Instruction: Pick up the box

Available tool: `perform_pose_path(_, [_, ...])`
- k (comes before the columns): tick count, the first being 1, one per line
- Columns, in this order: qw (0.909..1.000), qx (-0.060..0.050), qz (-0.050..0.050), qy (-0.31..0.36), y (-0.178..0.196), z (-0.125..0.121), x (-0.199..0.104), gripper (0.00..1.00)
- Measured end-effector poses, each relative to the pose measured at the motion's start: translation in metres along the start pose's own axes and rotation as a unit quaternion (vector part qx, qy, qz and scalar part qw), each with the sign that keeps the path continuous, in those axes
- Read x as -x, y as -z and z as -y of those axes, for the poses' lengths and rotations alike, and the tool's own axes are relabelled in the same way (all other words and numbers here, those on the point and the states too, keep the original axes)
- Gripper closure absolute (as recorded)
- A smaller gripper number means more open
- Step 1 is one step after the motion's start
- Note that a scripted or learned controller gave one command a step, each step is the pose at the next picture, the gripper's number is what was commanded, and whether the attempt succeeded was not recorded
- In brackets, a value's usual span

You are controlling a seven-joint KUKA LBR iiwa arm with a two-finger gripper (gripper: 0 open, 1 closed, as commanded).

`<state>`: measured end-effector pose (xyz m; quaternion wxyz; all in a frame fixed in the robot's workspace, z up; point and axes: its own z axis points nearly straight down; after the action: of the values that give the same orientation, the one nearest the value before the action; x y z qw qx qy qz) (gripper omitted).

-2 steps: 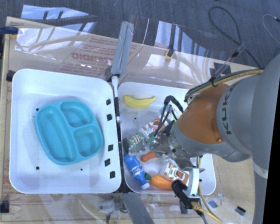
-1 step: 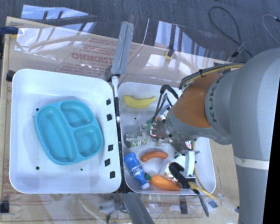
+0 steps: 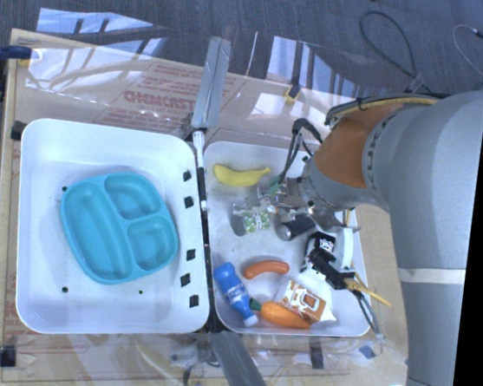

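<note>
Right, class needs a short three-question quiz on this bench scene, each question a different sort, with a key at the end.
1. True or false: the blue tray lies in the left bin.
2. Which thing lies nearest the back wall of the right bin? A) carrot B) banana C) blue bottle
3. Fill in: the small box lies near the front of the right bin, just behind the ____.

Key
1. True.
2. B; the banana is at the back, while the carrot and blue bottle lie at the front.
3. Carrot; the sausage lies to the box's left, and the gripper is over the bin's middle.
</note>
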<state>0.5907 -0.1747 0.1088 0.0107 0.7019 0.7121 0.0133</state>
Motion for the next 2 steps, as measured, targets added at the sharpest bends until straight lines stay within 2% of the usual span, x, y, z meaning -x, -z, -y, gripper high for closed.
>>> perform_pose_path(1, [0.999, -0.023, -0.001, 0.037, -0.014, -0.045, -0.002, 0.0])
perform_pose_path(2, [0.9989, -0.022, 0.003, 0.04, -0.003, -0.047, 0.0, 1.0])
